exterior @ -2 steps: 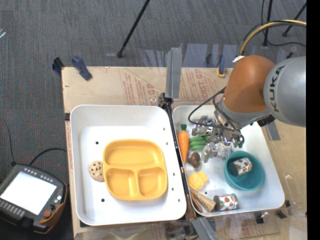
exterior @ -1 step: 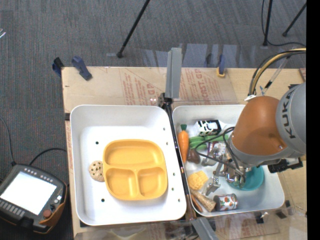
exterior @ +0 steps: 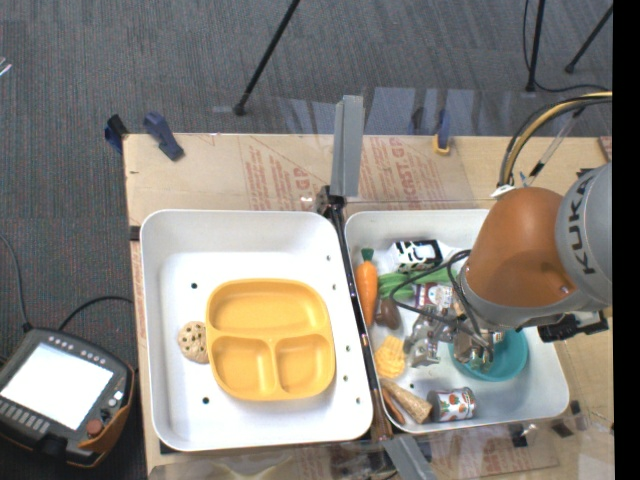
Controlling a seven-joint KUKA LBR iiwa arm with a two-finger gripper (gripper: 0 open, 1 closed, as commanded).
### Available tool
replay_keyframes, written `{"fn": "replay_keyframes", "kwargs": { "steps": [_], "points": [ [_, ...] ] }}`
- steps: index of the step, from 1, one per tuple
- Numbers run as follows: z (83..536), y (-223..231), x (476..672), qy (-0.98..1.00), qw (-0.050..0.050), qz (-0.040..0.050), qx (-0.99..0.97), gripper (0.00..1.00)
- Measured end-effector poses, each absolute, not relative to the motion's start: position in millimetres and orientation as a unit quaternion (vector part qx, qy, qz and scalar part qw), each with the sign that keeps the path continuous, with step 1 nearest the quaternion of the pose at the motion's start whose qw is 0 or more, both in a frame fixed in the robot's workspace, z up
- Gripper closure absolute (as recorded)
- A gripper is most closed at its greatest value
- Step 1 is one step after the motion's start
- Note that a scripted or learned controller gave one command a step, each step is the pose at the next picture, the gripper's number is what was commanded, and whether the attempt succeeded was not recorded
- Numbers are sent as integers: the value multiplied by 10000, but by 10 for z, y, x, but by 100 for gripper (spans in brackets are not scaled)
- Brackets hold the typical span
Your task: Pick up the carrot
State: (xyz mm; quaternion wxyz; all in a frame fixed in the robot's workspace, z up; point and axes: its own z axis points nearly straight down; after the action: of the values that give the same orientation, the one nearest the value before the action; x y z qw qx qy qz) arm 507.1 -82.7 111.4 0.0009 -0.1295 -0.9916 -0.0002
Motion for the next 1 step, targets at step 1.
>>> {"fn": "replay_keyframes", "kwargs": {
  "steps": [1],
  "points": [
    [1887,-592,4772,-9994,-18,-4,-350,100]
  ]
}}
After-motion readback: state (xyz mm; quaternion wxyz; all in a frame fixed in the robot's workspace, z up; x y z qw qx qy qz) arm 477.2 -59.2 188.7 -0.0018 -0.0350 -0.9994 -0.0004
